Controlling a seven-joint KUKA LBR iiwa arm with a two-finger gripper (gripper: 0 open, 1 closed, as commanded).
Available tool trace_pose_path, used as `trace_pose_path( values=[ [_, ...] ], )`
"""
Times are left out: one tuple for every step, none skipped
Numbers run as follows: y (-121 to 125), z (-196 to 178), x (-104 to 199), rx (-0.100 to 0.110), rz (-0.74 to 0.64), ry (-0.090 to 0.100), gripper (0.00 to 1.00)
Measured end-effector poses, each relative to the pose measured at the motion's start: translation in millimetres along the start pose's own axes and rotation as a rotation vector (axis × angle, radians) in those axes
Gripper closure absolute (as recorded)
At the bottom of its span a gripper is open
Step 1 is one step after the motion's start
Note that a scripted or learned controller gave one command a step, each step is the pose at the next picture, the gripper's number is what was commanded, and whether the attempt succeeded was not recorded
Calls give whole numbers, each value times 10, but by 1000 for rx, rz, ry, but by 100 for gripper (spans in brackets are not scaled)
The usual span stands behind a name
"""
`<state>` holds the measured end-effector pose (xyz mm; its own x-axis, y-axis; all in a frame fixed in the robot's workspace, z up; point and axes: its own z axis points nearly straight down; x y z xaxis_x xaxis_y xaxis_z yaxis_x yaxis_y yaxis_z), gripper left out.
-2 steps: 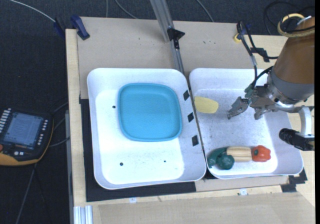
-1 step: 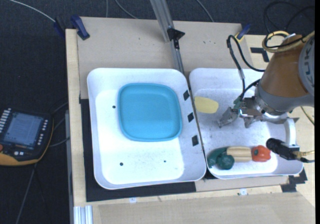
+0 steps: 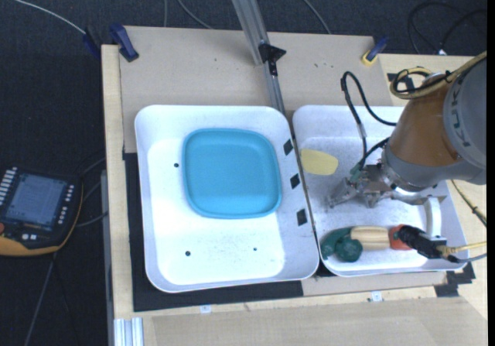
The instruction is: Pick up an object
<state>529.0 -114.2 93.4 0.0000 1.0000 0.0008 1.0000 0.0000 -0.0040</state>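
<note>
My gripper [image 3: 346, 188] hangs low over the middle of the right bin [image 3: 340, 124], pointing left. Its fingers look spread open with nothing between them. A flat yellow piece [image 3: 319, 162] lies just up and left of the gripper, apart from it. Along the bin's front edge lie a dark green lump [image 3: 342, 246], a beige wooden cylinder [image 3: 371, 238] touching it, and a small red thing [image 3: 397, 237] at the cylinder's right end. These three sit below the gripper and are not touched by it.
The left bin [image 3: 162, 205] holds a square blue plate [image 3: 232, 173] toward its back. A metal pole [image 3: 247, 4] slants down to the wall between the bins. The arm [image 3: 433, 135] covers the right bin's right side.
</note>
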Motion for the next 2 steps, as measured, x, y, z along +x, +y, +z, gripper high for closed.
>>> trace_pose_path(
  values=[
    [15,-128,0,-5,0,0,100],
    [26,-549,22,-8,0,-1,100]
  ],
)
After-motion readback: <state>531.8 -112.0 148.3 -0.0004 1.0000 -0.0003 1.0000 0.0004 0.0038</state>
